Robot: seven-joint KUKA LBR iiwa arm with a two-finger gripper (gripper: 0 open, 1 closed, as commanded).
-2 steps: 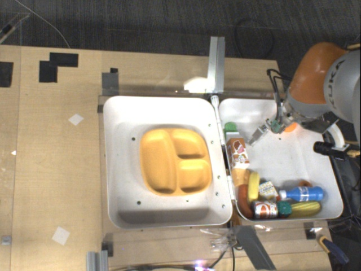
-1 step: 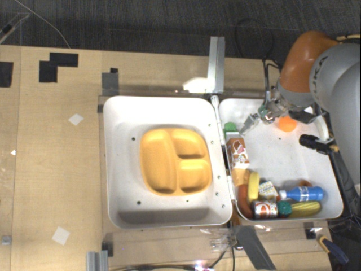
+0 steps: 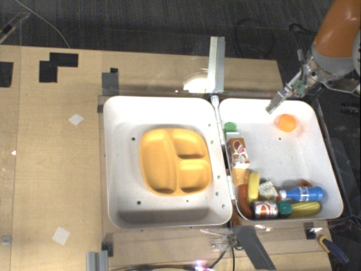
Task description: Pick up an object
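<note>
At the upper right, our gripper (image 3: 277,105) hovers above the orange ball (image 3: 287,122), fingers' state unclear to us, nothing picked yet.

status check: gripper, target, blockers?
Gripper over right bin's top edge, holding nothing visible. Nearest loose item: orange ball, just below it, apart from the rest. Other items piled at bin's lower corner; yellow tray in left bin.

Colours we are seeing across the two white bins (image 3: 118,151)

We are looking at a yellow divided tray (image 3: 174,161), an orange ball (image 3: 287,122), a blue bottle (image 3: 303,195), a tan tabletop (image 3: 51,168) bearing black squares (image 3: 56,65).
</note>
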